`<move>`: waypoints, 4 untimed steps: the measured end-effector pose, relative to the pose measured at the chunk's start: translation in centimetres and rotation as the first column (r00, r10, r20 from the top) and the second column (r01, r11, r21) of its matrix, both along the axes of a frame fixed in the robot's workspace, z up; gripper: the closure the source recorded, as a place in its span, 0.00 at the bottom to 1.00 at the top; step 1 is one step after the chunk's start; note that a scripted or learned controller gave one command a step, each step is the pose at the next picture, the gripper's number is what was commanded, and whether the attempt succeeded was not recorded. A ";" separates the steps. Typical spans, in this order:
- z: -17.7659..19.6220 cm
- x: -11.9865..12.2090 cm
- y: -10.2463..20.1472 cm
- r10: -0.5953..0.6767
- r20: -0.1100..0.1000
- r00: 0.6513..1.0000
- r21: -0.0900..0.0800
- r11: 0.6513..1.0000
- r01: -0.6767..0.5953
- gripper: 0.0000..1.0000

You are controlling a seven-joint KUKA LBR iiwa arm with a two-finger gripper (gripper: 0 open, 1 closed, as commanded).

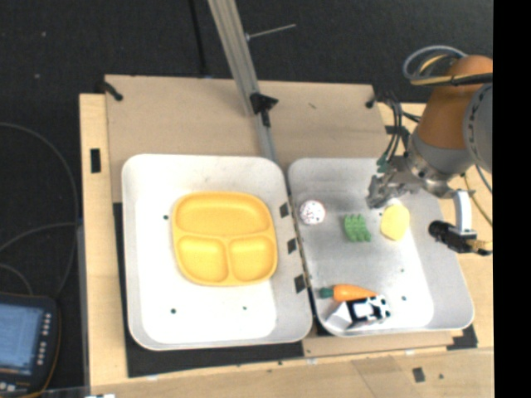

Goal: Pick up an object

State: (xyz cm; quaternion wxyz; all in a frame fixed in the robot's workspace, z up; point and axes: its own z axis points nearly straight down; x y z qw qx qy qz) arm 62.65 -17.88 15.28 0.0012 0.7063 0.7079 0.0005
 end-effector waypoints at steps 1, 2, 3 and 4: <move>6.5 0.0 -0.2 0.000 0.006 1.000 -0.002 1.000 0.000 1.00; 6.1 0.0 -0.3 0.001 0.000 1.000 -0.001 1.000 -0.001 1.00; 6.8 1.1 4.4 0.004 0.001 1.000 0.001 1.000 -0.004 1.00; 6.2 1.2 9.2 0.004 -0.002 1.000 0.002 1.000 -0.004 1.00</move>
